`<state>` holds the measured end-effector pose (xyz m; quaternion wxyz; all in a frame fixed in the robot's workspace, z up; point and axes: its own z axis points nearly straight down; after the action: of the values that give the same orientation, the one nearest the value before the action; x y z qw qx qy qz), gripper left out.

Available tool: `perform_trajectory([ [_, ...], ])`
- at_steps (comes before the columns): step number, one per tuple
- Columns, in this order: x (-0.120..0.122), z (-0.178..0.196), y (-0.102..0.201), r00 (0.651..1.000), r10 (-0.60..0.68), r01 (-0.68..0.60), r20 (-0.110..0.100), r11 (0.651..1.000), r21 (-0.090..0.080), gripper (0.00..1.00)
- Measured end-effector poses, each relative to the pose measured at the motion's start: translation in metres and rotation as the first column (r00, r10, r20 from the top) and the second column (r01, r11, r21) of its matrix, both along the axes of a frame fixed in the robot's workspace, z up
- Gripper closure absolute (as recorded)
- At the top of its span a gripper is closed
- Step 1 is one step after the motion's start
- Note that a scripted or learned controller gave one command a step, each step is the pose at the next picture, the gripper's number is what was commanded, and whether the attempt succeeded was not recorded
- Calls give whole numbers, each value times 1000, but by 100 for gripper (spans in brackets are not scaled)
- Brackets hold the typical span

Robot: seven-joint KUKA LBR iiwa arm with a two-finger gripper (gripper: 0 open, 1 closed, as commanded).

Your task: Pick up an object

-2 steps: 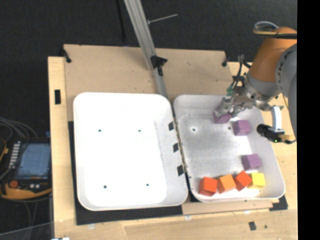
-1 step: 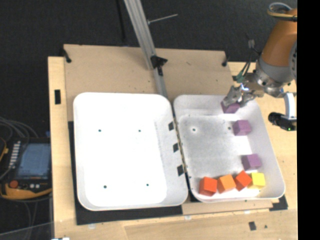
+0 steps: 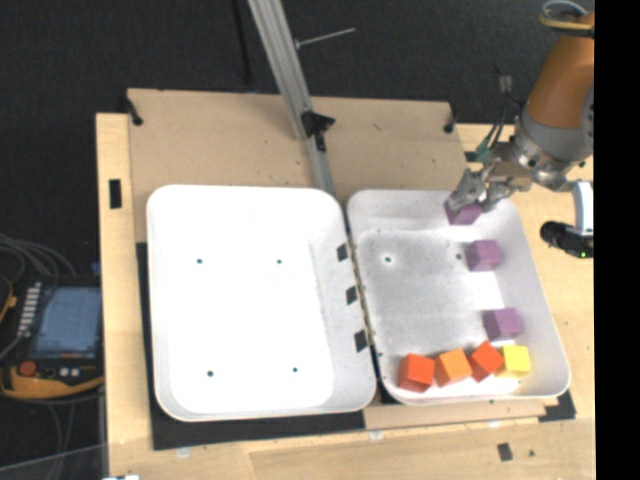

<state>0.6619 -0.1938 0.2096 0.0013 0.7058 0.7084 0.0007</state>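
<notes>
My gripper [image 3: 472, 200] hangs over the back right corner of the right bin [image 3: 420, 268], with the grey arm and its orange band rising to the upper right. A small purple block [image 3: 462, 211] sits between the fingertips, lifted near the bin's back rim. The gripper is shut on this block. Lying in the bin are two more purple blocks [image 3: 485, 255] [image 3: 503, 322]. Along the front wall runs a row of a red-orange block [image 3: 417, 371], an orange block [image 3: 453, 366], a red block [image 3: 487, 359] and a yellow block [image 3: 516, 358].
The left bin [image 3: 245, 298] lies beside the right one, joined by dark clips along the shared edge. A slanted metal post [image 3: 285, 63] rises behind the bins. A screen device [image 3: 65, 323] with cables sits off the bench at the left.
</notes>
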Motion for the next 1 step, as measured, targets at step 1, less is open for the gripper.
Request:
perform_trajectory([
  [1, -23, 4, 51, 1000, 2, -2, -4, 1000, 2, 100],
])
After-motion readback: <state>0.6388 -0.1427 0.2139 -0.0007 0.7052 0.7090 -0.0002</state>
